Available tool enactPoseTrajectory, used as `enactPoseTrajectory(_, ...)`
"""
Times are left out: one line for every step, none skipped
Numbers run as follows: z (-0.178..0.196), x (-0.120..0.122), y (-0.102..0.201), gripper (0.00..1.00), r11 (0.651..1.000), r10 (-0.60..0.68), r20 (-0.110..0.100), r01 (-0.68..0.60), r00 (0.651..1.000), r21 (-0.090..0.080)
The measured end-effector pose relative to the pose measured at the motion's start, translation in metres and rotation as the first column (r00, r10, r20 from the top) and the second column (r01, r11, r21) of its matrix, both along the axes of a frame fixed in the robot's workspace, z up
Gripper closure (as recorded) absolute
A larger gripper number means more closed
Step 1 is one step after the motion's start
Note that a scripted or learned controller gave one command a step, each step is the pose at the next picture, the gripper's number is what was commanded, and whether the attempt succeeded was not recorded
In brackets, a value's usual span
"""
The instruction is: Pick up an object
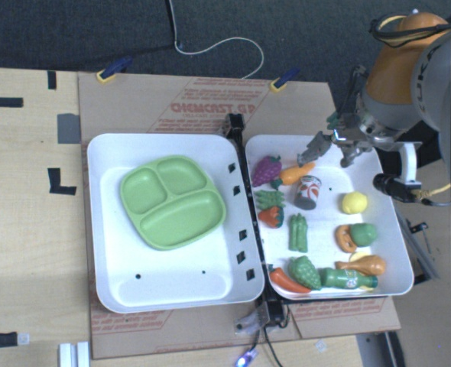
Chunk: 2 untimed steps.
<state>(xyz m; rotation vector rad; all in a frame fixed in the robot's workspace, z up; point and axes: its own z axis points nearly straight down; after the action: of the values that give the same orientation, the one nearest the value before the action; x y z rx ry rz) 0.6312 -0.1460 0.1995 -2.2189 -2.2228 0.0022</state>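
My gripper [334, 148] hangs over the far edge of the right bin [400, 235], fingers spread apart with nothing between them. One finger [316, 144] points down toward the carrot [296, 174], just above it; the other [353, 154] sits nearer the bin's far wall. Beside the carrot lie the grapes [267, 168] and a can [308, 191]. A lemon [355, 202] rests toward the right side, apart from the can. The left bin [103, 205] holds a green tray [173, 201].
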Motion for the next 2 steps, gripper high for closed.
enactPoseTrajectory(-0.119, -0.036, 0.008, 0.00, 1.000, -0.004, 0.002, 0.004, 1.000, 0.003)
enactPoseTrajectory(-0.099, -0.031, 0.009, 1.00, 1.000, 0.001, 0.009, -0.001, 1.000, 0.004)
